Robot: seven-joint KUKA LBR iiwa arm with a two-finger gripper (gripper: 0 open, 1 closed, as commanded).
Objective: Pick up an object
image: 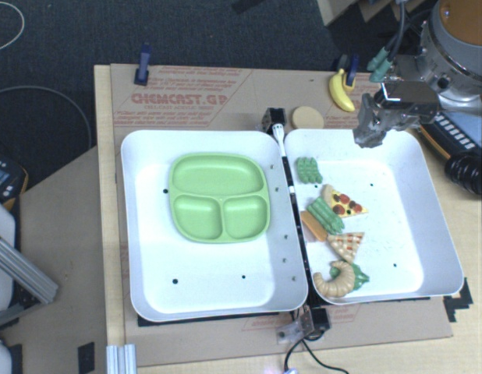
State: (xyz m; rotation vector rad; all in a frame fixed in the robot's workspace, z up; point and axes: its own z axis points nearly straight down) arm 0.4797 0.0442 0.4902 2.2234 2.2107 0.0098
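— Across the bench (69,232), what's the biggest thing you see?

— Light wood, with a cardboard sheet (186,100) on top printed in red letters; dark carpet (147,14) lies beyond its far edge. On the cardboard sit two white bins side by side. The left bin (147,279) carries a green divided tray (219,195), three compartments, set toward the far half, with bare white floor around it.

— And the right bin?

— The right bin (412,232) has its toy food crowded along the left wall: a green ridged piece (308,170) farthest back, a pizza slice (344,202) just beside a green pod-like piece (325,216), a waffle-patterned wedge (346,245) below them, and a croissant (338,280) with a bit of green at the near corner. The right half of that bin is open floor.

— Anything outside the bins?

— A banana (342,90) and a round tan disc (307,118) rest on the cardboard past the far rim, near a blue clamp (143,65) on the far left.

— Where's the arm?

— It comes in from the upper right. The gripper (371,136) hangs over the right bin's far edge, well apart from the food.

— Fingers?

— Pointed down; whether they are spread or pressed together, I cannot tell. Nothing shows between them.
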